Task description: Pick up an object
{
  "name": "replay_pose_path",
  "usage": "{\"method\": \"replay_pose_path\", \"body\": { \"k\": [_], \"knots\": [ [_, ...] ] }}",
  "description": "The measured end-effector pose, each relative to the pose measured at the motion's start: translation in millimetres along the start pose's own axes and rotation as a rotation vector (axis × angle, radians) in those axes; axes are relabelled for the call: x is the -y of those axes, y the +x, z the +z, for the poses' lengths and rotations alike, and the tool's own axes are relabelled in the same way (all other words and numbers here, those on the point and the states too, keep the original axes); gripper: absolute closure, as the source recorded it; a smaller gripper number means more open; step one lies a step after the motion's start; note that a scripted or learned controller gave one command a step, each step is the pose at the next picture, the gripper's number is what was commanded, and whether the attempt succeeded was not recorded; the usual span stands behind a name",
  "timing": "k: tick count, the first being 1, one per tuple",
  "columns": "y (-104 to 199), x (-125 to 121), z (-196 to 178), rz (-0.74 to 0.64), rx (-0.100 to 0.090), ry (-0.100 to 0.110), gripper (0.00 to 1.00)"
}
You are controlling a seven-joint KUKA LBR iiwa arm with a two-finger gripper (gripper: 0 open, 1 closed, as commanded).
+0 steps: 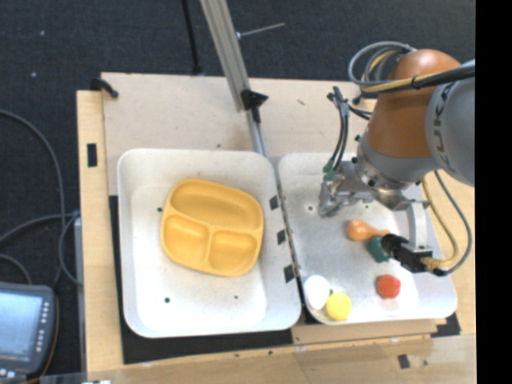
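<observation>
Fingers (330, 206) above smooth white bin (320, 174)

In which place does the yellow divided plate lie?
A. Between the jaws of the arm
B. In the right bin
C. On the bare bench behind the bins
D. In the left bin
D. The yellow divided plate lies flat inside the left bin, while the gripper hangs over the right bin.

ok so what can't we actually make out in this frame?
- Claw, camera view: too small and blurred to tell open from shut.
- Right white bin: the grey arm with orange band covers its far right part.
- Small dark green object: partly under black cabling, shape unclear.
- White round object: overlapped by the yellow ball.
</observation>
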State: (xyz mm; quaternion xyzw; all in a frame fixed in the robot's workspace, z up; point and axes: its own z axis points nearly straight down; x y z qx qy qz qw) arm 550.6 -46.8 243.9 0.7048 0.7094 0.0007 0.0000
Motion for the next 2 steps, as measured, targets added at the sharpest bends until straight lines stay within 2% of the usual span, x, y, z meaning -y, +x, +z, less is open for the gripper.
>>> {"method": "replay_pose_path", "body": {
  "k": [1,2],
  "knots": [
    [42,16,-2,0.000,0.000,0.000,1.00],
    [102,22,5,-0.001,-0.001,0.001,1.00]
  ]
}}
